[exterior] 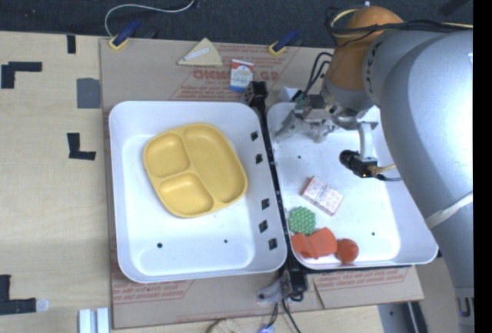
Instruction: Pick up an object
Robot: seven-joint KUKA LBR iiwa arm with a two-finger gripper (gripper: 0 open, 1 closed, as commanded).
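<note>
White plastic bins, two: the left bin (127, 170) holds one yellow three-compartment plate (194, 168); the right bin (384, 208) holds four things, a pink patterned box (321, 195) central, green ball (302, 220), orange piece (314, 244), red ball (347, 250) toward seven o'clock. Gripper (317, 121) at eleven o'clock.

Divided tray (194, 169) in left bin (127, 193); small box (321, 194) in right bin (384, 235).

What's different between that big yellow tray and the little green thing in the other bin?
The yellow tray is far larger than the green ball. The tray is flat and split into three compartments; the ball is round with a bumpy surface. The tray lies alone in the left bin, while the ball sits in the right bin beside orange pieces. Both rest on a bin floor, apart from the gripper.
</note>
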